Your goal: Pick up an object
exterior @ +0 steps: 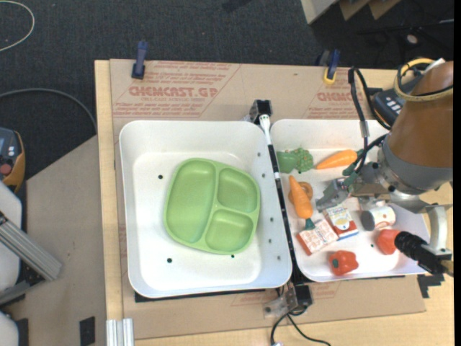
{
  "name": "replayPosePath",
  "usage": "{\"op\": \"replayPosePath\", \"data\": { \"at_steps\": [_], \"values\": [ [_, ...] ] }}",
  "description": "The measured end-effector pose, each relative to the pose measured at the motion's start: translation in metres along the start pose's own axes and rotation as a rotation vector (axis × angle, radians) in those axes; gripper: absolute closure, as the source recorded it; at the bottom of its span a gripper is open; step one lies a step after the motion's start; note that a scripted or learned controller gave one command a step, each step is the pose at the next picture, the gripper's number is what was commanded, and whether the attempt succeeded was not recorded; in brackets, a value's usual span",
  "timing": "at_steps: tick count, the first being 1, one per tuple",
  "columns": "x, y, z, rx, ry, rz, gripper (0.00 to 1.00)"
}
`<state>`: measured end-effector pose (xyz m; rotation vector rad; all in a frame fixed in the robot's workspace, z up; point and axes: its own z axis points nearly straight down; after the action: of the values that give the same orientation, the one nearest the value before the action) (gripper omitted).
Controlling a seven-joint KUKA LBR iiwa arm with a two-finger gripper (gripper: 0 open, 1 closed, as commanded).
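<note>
The right bin (317, 132) holds several toy foods. A green broccoli piece (294, 160) and an orange carrot (336, 159) lie near its far wall. A second carrot (300, 197) lies along the left side. Two red-and-white cartons (317, 237) (343, 222) sit in the middle, with a red pepper (343, 262) at the front. A white cup (379, 215) and a red tomato (387, 242) lie to the right. My gripper (336, 194) hangs low over the bin's middle, just above the cartons and right of the second carrot. Nothing shows in its grasp.
The left bin (137, 215) holds a green divided plate (212, 206). A black rail (274, 175) runs between the bins. My arm's grey and orange body (421, 132) covers the right bin's far right corner. Blue and yellow clamps (139, 51) grip the board's far edge.
</note>
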<state>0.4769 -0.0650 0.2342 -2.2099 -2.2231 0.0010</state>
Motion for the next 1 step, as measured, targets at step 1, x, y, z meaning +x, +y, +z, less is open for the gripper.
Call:
{"op": "replayPosePath", "data": {
  "at_steps": [1],
  "values": [
    [0.0704, 0.0033, -0.0106, -0.008, -0.003, -0.002, 0.0]
  ]
}}
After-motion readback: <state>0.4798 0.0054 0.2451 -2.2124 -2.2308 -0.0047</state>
